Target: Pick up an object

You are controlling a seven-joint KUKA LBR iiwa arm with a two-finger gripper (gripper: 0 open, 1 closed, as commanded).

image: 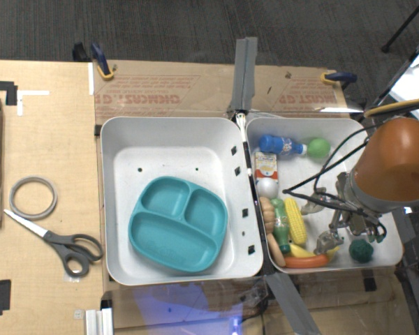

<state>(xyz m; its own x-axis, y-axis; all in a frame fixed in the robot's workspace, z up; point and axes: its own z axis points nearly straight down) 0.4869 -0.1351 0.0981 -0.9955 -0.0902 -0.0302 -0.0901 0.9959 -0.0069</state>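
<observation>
The right bin (304, 122) holds several toys: a blue bottle (276, 145), a green ball (319, 147), a small red and white carton (265, 166), a yellow corn cob (295, 222), a brown bread-like piece (268, 211), a red chilli (304, 260) and a dark green ball (361, 250). My gripper (329, 241) hangs low over the bin's front right part, between the corn cob and the dark green ball. The orange band (397, 159) of the arm sits above it. Nothing is seen between the fingers.
The left bin (119, 187) holds a teal divided plate (179, 222). Left of the bins, scissors (59, 241) and a tape roll (33, 197) lie on the wooden bench. Cardboard (167, 93) lies behind the bins, held by clamps. Black cables (321, 180) run across the right bin.
</observation>
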